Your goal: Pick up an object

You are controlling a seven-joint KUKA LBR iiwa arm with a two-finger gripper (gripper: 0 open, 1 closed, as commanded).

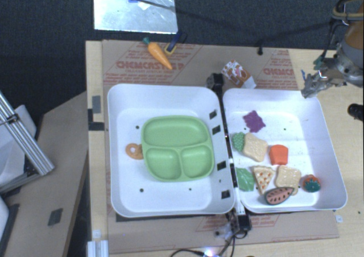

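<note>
Claw [311, 84] poised past right bin's [335, 162] far right corner, finger state impossible to tell; orange block [278, 154] mid-bin near right edge, probably light, stiff, best pinched across flat sides.

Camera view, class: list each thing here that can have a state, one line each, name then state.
Green divided plate: upright in the left bin, its compartments bare.
Pretzel: flat in the left bin, beside the plate's left edge.
Toy carrot: lying on the bench behind the bins.
Pizza slice: flat in the right bin.
Gripper: above the right bin's far right corner, holding nothing visible.
</note>
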